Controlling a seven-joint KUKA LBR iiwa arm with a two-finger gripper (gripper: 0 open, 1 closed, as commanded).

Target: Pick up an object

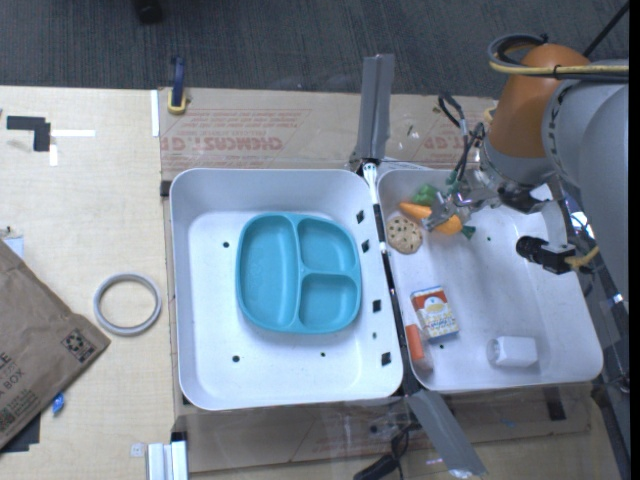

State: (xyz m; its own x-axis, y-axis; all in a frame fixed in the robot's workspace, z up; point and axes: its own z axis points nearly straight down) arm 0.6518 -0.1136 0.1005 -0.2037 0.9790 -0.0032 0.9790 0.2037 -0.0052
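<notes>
Since the claw [447,208] hangs low over the toy carrot [432,217] at the far left of the right bin [560,368], that looks like the target; whether it grips, I cannot tell. Probably hard, smooth plastic: light, stiff, slippery, best pinched across its thicker middle. Beside it lies a round, speckled cookie [404,234]; nearer, a flat printed carton [435,314] and a white cylinder [513,350].

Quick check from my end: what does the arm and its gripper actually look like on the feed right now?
The arm is bulky, rounded and light grey, with an orange band above the wrist. A yellowish cable loops over the top of the band, and dark cables run down the arm's side. The gripper is a small metal-and-black assembly with thin wires around it. A black fitting sticks out lower on the arm.
</notes>
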